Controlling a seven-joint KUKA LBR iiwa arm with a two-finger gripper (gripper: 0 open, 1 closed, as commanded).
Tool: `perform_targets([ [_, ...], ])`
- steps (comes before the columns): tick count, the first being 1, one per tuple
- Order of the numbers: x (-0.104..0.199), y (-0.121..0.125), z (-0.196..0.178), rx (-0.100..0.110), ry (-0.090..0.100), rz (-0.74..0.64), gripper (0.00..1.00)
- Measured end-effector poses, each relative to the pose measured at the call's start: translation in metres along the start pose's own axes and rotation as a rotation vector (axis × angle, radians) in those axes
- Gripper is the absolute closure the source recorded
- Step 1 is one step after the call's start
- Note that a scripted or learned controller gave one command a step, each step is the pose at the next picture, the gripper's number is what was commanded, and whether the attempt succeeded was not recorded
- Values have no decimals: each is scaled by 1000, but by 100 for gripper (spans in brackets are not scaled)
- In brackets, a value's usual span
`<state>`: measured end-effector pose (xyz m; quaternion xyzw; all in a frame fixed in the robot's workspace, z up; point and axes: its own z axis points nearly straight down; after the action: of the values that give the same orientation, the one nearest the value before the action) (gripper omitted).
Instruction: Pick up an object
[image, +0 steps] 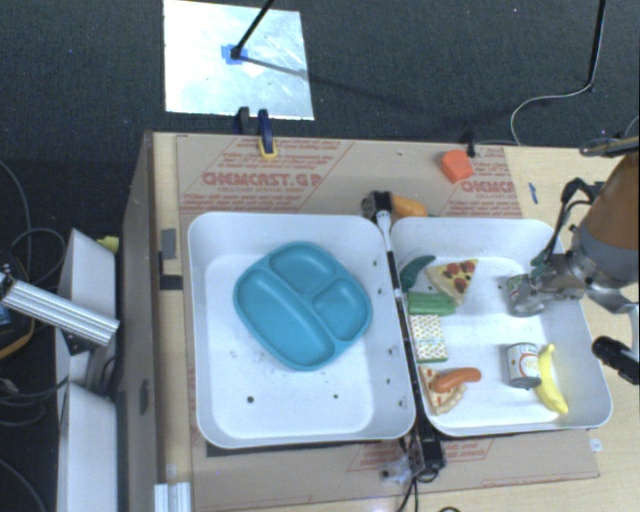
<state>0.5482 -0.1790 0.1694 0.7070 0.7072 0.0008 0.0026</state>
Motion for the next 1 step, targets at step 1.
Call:
perform_targets([
  [1,1,0,1,2,1,-1,0],
])
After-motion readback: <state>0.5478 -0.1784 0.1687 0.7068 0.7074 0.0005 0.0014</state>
